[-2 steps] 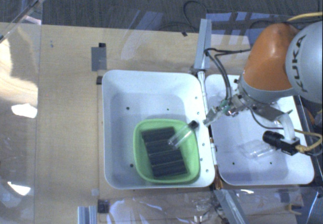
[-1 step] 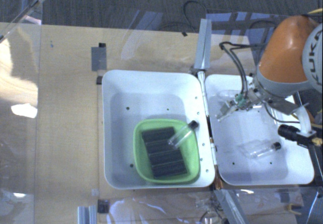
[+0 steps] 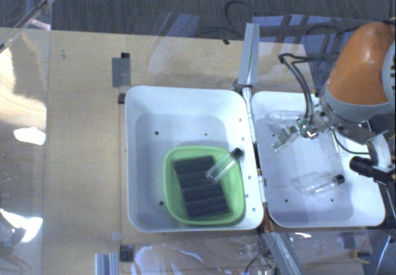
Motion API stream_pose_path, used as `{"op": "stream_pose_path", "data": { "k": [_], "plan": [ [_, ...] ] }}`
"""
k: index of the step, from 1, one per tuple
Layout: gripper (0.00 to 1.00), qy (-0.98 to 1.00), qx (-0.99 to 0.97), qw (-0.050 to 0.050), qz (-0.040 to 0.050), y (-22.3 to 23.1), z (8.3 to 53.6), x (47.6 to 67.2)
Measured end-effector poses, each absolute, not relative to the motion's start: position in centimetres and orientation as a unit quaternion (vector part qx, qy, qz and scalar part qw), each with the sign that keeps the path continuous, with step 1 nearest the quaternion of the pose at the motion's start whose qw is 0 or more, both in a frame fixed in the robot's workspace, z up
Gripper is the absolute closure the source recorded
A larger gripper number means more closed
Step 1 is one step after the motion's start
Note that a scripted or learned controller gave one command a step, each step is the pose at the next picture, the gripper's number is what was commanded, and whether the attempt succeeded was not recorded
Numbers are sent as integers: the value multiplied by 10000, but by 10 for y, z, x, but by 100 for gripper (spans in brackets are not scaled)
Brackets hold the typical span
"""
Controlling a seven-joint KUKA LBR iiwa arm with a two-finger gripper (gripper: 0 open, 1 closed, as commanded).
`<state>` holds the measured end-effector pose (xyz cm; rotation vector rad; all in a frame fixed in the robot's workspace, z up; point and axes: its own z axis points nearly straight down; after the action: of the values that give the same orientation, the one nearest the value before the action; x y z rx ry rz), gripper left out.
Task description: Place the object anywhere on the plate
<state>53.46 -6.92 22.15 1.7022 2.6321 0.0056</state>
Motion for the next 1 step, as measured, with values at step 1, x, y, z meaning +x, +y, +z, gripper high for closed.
{"op": "stream_pose_path", "data": {
  "k": [1],
  "plan": [
    [0,8312,5559,26,12,-89,215,520]
  ]
}}
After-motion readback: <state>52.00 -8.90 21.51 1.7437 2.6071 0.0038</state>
